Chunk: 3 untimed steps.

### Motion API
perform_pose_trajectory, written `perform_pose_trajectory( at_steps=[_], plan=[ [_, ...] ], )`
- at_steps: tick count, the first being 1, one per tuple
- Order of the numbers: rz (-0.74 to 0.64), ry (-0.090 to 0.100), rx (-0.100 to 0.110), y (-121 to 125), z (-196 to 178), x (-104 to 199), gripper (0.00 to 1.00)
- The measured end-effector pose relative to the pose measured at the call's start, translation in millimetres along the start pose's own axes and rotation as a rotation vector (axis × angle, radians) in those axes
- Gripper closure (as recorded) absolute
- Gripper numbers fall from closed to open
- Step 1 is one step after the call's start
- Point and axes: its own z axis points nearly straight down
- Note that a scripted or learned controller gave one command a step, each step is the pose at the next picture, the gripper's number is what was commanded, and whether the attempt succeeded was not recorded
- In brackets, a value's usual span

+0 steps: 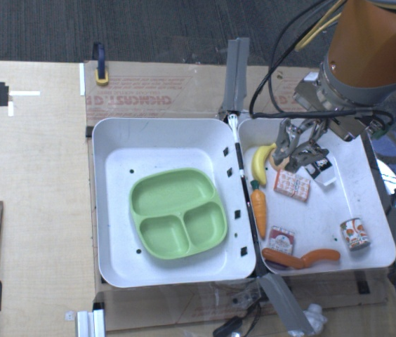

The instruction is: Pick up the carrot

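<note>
The carrot (258,213) lies lengthwise against the left wall of the right bin (377,188), at about nine o'clock in that bin, green top pointing toward the banana (260,161) just above it. The end effector (298,149) hangs over the bin's upper part — near eleven o'clock — beside the banana and a small red-and-white box (291,185); whether it is apart or together cannot be told amid the tangled metal. The arm's upper body is cut off at the top edge. The left bin (107,188) holds a green divided tray (177,213).

1. The green three-compartment plastic tray (177,213) lies in the left shallow white bin (107,188).
2. In the right shallow white bin (377,188), the orange carrot (258,213) lies along the left wall, just before the yellow banana (260,163).
</note>
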Motion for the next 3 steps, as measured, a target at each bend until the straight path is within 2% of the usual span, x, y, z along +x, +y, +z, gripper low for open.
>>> perform_pose_trajectory(
  at_steps=[1, 2, 3],
  plan=[
    [0.181, 0.000, 0.001, 101.0, -106.7, -7.6, 1.00],
    [-0.276, 0.000, -0.001, 104.2, -105.8, -16.8, 1.00],
    [-0.443, 0.000, -0.002, 126.2, -106.2, -19.3, 1.00]
  ],
)
